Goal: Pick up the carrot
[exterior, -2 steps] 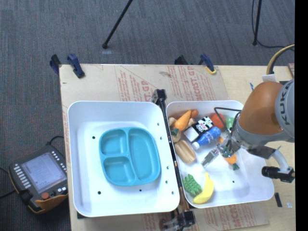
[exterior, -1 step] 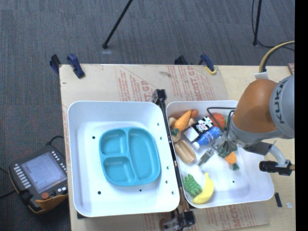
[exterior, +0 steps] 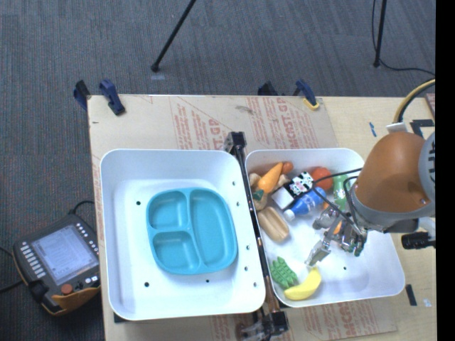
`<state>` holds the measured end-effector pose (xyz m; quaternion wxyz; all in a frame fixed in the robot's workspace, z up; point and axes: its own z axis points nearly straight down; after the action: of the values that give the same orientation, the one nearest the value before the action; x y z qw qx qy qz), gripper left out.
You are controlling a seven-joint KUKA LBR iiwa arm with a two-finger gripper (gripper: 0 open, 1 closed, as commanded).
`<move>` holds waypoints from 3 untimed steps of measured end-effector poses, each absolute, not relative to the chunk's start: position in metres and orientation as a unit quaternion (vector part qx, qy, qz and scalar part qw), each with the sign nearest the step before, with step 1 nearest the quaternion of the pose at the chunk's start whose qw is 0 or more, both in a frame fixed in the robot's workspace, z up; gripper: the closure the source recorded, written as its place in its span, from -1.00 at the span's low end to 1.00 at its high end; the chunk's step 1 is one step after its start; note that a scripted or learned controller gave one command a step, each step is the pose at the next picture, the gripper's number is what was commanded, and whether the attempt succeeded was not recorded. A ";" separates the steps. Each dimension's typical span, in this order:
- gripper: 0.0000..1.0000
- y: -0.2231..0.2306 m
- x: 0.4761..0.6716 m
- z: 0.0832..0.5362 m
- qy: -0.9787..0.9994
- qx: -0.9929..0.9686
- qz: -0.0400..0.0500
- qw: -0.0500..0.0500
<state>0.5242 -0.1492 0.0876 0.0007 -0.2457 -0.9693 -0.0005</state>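
Note:
The carrot [exterior: 271,177], orange and tapered, lies at the upper left of the right bin [exterior: 377,279], beside a hot dog bun [exterior: 273,224]. My gripper [exterior: 327,244] hangs over the middle of the same bin, lower right of the carrot and well apart from it. Its fingers [exterior: 318,254] point down and left with a visible gap and nothing between them.
A blue divided plate [exterior: 190,231] sits in the left bin [exterior: 121,190]. The right bin also holds a blue-and-white bottle [exterior: 306,203], a black-and-white toy [exterior: 301,183], a red item [exterior: 321,174], a green piece [exterior: 284,271] and a banana [exterior: 304,286]. A pendant [exterior: 57,261] lies on the floor at left.

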 end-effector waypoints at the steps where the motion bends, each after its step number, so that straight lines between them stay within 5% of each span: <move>1: 1.00 -0.149 0.525 0.098 -0.969 -0.248 -0.001 0.001; 2: 1.00 -0.201 0.571 0.088 -0.983 -0.185 0.000 -0.001; 3: -1.00 -0.201 0.571 0.088 -0.983 -0.186 -0.001 -0.001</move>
<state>0.5714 -0.2009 0.0882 -0.0008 -0.1856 -0.9826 -0.0006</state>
